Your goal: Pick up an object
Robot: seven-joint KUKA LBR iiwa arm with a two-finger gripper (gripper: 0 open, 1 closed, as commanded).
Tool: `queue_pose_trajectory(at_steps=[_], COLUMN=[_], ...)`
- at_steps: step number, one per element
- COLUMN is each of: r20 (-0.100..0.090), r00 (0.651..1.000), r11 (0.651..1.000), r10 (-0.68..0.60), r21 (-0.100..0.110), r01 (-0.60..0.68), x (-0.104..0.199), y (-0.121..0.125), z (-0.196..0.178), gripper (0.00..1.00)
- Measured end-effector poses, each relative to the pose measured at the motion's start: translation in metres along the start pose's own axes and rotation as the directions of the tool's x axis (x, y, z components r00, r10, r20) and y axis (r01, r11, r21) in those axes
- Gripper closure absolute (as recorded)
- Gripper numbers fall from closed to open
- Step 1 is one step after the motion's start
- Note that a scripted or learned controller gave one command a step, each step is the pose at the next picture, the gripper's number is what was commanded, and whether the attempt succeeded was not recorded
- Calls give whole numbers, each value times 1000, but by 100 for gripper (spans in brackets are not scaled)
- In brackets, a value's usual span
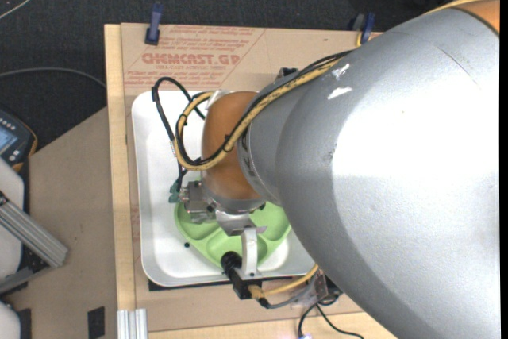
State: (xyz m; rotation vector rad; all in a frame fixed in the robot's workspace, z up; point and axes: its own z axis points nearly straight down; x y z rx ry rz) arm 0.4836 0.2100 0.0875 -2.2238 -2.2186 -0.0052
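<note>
Lies in the near part of the left white bin [151, 194], toward its front edge: a pale green dish [274, 230], mostly covered by the wrist. Looks like moulded plastic, shallow, with rounded lobes or compartments along the visible rim. Judged light and stiff, smooth enough to slip under a weak pinch, not fragile. Best taken at a raised rim or at a ridge between lobes, where two fingers could straddle a thin wall; a flat middle would give nothing to close on.

Seems wider than deep, long axis running roughly left to right across the bin, open side up, flat on the bin floor. No clear front or pointing end to be made out from the visible parts.

Claw [230, 238] hangs low over the dish, directly above its middle. Cannot tell whether apart or together, hidden under the orange band and cables. Bin itself rests on a wooden surface [127, 75].
</note>
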Motion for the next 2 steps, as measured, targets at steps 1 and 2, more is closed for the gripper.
queue_pose_trajectory(at_steps=[1,2], r20=[2,2], r00=[1000,1000], r11=[1000,1000], r10=[0,-2], r21=[-1,-6], r01=[0,2], x=[-14,-21], y=[22,80], z=[-20,-68], gripper=[100,100])
